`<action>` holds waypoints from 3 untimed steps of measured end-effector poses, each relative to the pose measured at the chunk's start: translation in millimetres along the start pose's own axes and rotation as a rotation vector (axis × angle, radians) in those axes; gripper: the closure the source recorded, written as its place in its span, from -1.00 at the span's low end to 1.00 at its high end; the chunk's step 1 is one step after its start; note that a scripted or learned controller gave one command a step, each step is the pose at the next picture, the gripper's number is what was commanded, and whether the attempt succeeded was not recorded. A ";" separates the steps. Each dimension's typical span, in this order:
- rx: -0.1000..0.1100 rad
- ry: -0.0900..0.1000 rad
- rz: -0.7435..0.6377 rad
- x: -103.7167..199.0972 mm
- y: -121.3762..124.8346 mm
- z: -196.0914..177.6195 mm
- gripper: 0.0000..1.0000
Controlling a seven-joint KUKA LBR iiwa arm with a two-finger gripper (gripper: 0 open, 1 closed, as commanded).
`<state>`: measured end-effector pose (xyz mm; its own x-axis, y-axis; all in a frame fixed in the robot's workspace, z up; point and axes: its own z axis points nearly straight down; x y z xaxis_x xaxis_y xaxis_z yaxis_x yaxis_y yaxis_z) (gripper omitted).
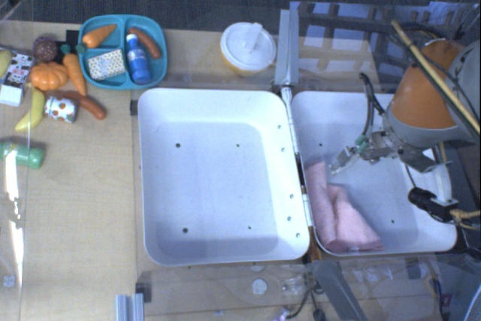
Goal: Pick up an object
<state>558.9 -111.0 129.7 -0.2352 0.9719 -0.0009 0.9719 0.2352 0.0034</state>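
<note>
Camera view: both white bins are seen from above at a slant, with the arm (428,98) entering from the right of the frame
Task's thing: a pink cloth (338,210) is lying crumpled in the right bin (421,237), against its left wall, lower centre-right of the frame
Pincer (347,155): it is held low over the right bin, just above and slightly right of the cloth's upper end; whether it is spread or pressed together cannot be told, and nothing is seen pinched in it
Step in hand: judged to be the approach to the cloth, with no grasp made yet
How it is done well: the pincer should be brought down over a raised fold near the cloth's middle, not its thin edge by the wall, so that enough fabric is gathered
Risk: the bin's left wall and the divider (289,139) are close by, so a descent too far left may be blocked
Left bin (218,237): no target is offered there
Worktop (75,222): toy food and a blue tray (122,52) are set at upper left, well apart from the pincer
</note>
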 end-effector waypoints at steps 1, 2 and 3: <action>-0.014 -0.006 -0.028 22.8 -40.9 38.8 -1.00; -0.001 0.000 0.010 51.3 35.0 -54.8 -1.00; -0.002 0.000 0.004 52.0 36.5 -63.8 1.00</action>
<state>581.9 -51.9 193.6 -0.2310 0.9730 -0.0012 0.9729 0.2310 0.0052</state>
